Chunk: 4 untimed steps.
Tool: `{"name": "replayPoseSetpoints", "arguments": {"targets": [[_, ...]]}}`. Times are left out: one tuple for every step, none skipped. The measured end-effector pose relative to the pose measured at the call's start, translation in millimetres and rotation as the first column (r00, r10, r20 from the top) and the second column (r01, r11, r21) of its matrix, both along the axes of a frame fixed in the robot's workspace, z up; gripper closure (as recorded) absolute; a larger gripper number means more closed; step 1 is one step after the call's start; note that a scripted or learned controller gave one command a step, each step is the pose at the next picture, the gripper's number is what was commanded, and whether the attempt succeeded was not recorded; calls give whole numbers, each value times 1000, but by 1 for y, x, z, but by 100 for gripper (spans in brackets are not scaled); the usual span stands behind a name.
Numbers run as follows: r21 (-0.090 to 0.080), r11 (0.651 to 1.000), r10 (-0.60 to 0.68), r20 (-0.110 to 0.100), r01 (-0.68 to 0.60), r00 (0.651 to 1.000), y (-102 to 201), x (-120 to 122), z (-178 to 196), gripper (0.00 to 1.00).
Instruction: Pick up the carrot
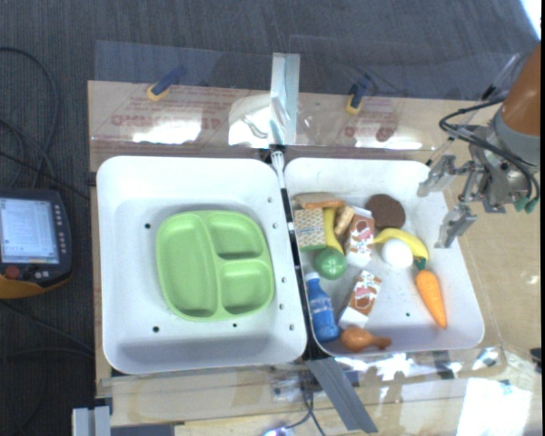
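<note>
Carrot lying near the right bin's right wall, bare floor below it, hand spread wide and holding nothing over that wall's upper stretch

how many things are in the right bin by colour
orange: 2, carrot and a drumstick-like piece
yellow: 1, banana
white: 1, egg
green: 1, ball
blue: 1, bottle
brown: 1, disc
printed cartons: 2
hard to tell: the pile near the divider
total: 9 countable
</note>
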<state>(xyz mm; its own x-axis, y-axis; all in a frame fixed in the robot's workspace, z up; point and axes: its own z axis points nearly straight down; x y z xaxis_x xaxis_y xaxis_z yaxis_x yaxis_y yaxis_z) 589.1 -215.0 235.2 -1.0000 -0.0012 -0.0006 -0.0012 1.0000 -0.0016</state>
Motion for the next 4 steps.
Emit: {"name": "replayPoseSetpoints", "arguments": {"targets": [[6,999,45,-14,-45,999,-7,-43,-117,0],[-2,1000,-15,18,15,1000,-7,-91,-143,0],[-6,1000,-12,20,13,1000,-7,-88,-133,100],[1,1000,17,8,-17,1000,59,-77,-55,100]]}}
